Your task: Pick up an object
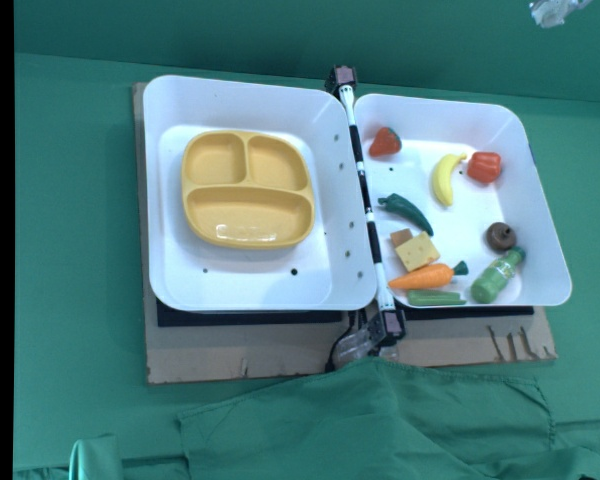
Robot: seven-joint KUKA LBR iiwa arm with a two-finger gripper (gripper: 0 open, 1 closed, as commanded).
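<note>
The jaws of the arm hang high at the upper right corner of the view, far above the table and well apart from both bins; they are small and blurred there, so I cannot tell how they stand. All the things to pick lie below and to the left of the jaws, in the right bin (pixel 540 218). Nearest to the jaws are the red pepper (pixel 485 166) and the banana (pixel 443 179). Farther away, the carrot (pixel 423 277), the cheese wedge (pixel 416 251) and a green pod (pixel 435 297) lie close together, almost touching.

The main risk, I think, is in this crowded corner: the jaws coming down there may catch two things or push one aside. The green bottle (pixel 496 277) lies near the bin wall, so one finger could hit the rim. Round things like the brown nut-like piece (pixel 500 236) may roll away.
</note>
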